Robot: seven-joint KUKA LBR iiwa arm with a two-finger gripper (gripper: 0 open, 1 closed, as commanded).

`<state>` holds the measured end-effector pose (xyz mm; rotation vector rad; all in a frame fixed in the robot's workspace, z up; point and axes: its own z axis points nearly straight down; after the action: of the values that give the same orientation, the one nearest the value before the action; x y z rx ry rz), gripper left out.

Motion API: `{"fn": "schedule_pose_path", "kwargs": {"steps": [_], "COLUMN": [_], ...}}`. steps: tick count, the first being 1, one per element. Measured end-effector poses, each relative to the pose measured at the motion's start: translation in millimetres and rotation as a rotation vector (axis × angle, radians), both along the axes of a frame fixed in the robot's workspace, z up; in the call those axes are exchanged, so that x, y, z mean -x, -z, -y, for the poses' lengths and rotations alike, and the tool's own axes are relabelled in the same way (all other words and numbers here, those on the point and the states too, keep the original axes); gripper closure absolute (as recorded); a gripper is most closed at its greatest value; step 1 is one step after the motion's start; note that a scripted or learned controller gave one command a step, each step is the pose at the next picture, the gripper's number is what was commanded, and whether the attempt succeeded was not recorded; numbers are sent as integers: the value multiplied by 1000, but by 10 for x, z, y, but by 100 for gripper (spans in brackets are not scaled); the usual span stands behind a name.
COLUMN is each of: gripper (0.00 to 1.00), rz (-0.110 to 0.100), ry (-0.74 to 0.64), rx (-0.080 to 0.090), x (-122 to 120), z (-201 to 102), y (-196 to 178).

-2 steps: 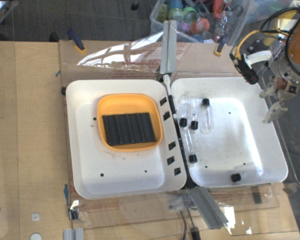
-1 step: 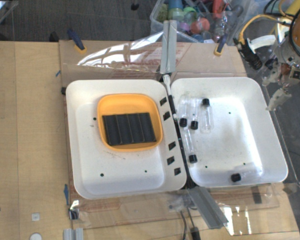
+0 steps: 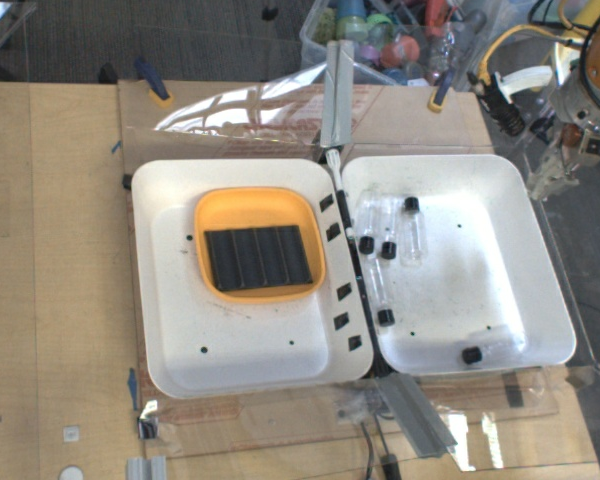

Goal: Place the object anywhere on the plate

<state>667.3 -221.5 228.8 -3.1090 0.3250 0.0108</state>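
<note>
remote ops, bench [image 3: 50,268] cam: black ridged block [image 3: 257,258] lies flat on the orange plate [image 3: 255,200] in the left bin [image 3: 170,348], well inside its rim, so i judge the placing looks done. arm [image 3: 580,118] hangs by the far right corner of the right bin [image 3: 500,268]; i can't tell whether the jaws are released or clenched, too small and cluttered at that edge. risks as i see them: another pass into the left bin could nudge the block off the plate. the clear black-capped vials [image 3: 412,233] in the right bin look slippery and prone to roll, w/ a missed grab likely if the program goes for one.
</note>
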Motion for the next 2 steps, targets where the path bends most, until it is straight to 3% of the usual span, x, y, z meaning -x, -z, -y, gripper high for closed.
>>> {"fn": "schedule_pose_path", "kwargs": {"steps": [1,2], "gripper": [100,0], "rz": [4,4], "ry": [-7,-7], "rx": [8,8], "x": [-5,-6], "z": [-7,-9], "y": [-408,-408]}}
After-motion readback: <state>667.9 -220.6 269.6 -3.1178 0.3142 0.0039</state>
